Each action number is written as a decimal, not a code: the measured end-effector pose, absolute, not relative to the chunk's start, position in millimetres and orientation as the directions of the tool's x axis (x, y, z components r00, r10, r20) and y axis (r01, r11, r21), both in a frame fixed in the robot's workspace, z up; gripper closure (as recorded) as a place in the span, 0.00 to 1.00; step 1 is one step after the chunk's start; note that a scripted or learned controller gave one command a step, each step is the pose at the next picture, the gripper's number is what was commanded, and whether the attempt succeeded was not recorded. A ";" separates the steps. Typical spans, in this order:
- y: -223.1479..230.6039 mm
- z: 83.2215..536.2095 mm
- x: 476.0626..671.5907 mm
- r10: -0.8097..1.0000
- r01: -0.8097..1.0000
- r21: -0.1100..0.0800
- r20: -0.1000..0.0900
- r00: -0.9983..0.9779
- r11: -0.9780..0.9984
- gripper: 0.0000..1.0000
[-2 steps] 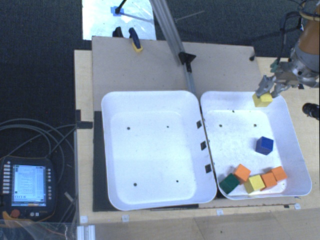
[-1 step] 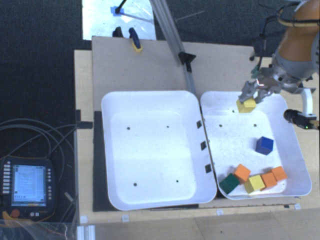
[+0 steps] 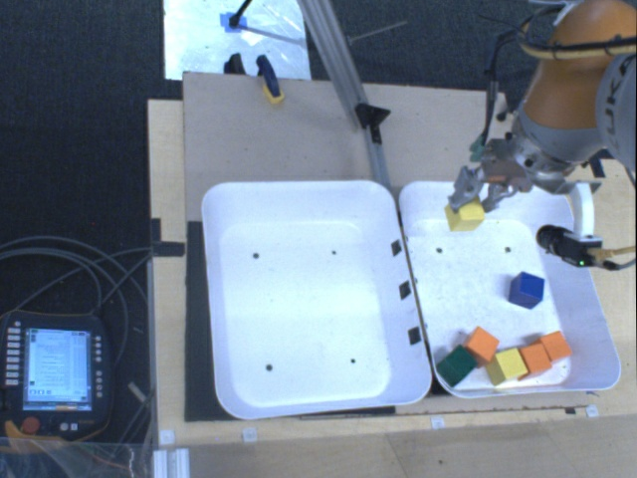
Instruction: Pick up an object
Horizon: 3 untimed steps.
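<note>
Clearly gripper [image 3: 479, 193] fingers clamp the yellow cube [image 3: 465, 216], tilted, no long axis.

The arm [image 3: 582, 78] shows a broad, rounded orange band near the top of the picture, glossy, with a paler highlight along its crown; below it the casing turns grey, smooth and slightly tapered toward the wrist; thin black cables loop over the orange section and trail down its left side; a small green mark sits where the grey body meets the tool; the gripper [image 3: 480, 189] is a compact cluster of grey and dark metal parts, angular and blurred in detail; a white curved bracket hangs off the lower right, carrying a short black cylinder with a tiny green light.
</note>
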<state>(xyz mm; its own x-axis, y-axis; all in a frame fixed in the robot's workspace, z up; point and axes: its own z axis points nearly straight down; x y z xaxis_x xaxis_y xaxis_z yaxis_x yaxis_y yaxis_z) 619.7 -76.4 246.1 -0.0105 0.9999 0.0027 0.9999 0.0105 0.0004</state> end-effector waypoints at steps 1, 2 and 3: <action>-29.5 236.2 600.1 1.000 1.000 -0.002 0.002 -0.010 0.010 1.00; 18.9 247.7 587.2 1.000 1.000 0.000 0.003 -0.011 0.011 1.00; 70.6 254.9 574.5 1.000 1.000 0.000 0.003 -0.012 0.012 1.00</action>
